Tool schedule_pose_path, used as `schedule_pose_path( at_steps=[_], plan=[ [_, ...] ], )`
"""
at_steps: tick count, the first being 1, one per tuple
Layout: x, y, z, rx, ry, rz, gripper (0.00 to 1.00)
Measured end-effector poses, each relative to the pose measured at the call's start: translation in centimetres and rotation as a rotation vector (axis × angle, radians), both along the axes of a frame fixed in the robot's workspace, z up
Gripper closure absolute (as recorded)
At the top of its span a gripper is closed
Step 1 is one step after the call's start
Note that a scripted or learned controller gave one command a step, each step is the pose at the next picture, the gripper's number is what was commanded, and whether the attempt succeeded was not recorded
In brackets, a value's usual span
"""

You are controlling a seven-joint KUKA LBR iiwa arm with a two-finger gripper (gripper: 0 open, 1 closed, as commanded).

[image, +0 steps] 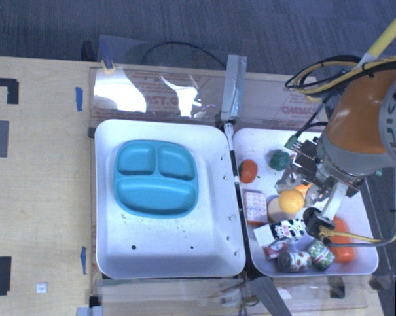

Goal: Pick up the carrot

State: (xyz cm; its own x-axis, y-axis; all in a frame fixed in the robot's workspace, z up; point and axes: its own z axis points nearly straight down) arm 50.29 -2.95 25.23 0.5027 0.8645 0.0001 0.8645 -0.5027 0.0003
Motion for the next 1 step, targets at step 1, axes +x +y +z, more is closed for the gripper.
schedule_pose_path(
  at_steps=[1],
  plan=[
    [-0.91, -2.34, 3.55, 0.0, -0.001, -0.025, 1.0]
  ],
)
